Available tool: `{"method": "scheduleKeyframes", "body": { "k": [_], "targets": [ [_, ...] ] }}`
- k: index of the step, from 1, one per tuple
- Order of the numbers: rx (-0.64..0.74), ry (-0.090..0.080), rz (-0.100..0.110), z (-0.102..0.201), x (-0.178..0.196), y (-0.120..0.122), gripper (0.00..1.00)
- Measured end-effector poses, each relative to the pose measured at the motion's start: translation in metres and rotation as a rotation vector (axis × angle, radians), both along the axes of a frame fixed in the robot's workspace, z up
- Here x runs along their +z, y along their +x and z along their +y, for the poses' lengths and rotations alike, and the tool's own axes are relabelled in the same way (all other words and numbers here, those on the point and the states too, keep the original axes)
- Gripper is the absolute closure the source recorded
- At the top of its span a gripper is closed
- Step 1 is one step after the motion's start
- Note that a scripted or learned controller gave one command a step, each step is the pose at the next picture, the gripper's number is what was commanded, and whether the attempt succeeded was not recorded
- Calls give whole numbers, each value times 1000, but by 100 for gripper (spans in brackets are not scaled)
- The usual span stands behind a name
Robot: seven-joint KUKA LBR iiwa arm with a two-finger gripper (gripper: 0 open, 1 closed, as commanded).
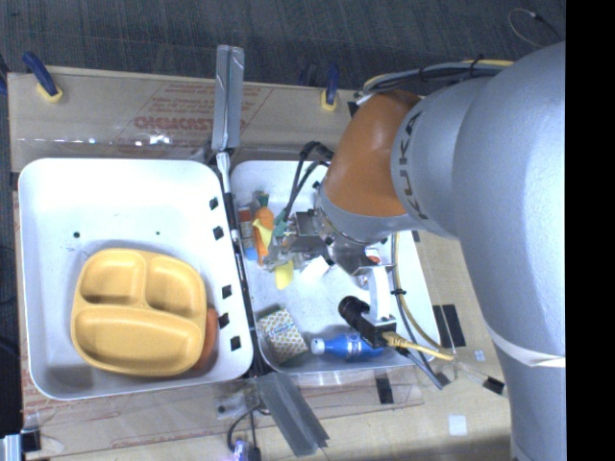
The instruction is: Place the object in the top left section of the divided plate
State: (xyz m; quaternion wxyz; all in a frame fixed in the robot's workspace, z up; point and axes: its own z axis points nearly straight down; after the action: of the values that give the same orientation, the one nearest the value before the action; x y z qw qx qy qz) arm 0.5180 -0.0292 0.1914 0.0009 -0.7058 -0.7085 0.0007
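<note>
A yellow divided plate [139, 310] lies in the left bin [115, 195], toward its front. My gripper [289, 246] hangs low over the left part of the right bin [317, 301], among a cluster of small items. An orange carrot-like piece [263, 227] and a small blue piece [252, 248] lie just left of it, and a yellow piece [284, 276] lies right below it. The grey wrist and orange band hide the area behind the gripper.
A patterned block [281, 331] and a blue bottle [344, 346] lie at the front of the right bin. A brown thing [211, 338] peeks out by the plate's right edge. A metal divider bar [228, 94] runs between the bins.
</note>
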Motion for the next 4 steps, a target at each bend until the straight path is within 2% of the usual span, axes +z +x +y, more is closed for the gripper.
{"method": "scheduleKeyframes", "body": {
  "k": [1, 2, 3, 4],
  "targets": [
    [74, 0, 3, 58, -1, -42, 100],
    [63, -1, 6, 147, -60, -44, 100],
    [137, -2, -11, 192, -87, -37, 100],
    [113, -4, -13, 196, -88, -36, 100]
  ]
}}
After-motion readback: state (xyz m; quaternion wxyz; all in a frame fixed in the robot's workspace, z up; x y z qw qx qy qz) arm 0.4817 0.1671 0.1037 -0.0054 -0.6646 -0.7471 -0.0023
